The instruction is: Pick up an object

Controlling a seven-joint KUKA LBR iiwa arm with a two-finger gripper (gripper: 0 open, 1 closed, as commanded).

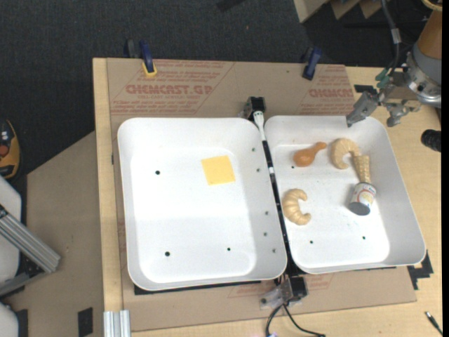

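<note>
Croissant-shaped tan pastry toy (296,207) lies curled in the right white bin (393,244); the claw (375,112) hangs released, fingers spread, above its far rim.

The arm reaches in from the right, its hand (377,111) hanging with fingers spread apart, holding nothing.

Left bin (140,188), right bin (393,216): white plastic, smooth, faint sheen. Worktop (105,118): tan board, matt, red print across far strip. Yellow square (218,169): flat, matt, foam-like. Croissant (296,206), drumstick (309,154): moulded plastic, slightly glossy. Pincer (375,111): grey metal, dull. Floor (70,20): dark carpet, rough weave.
</note>
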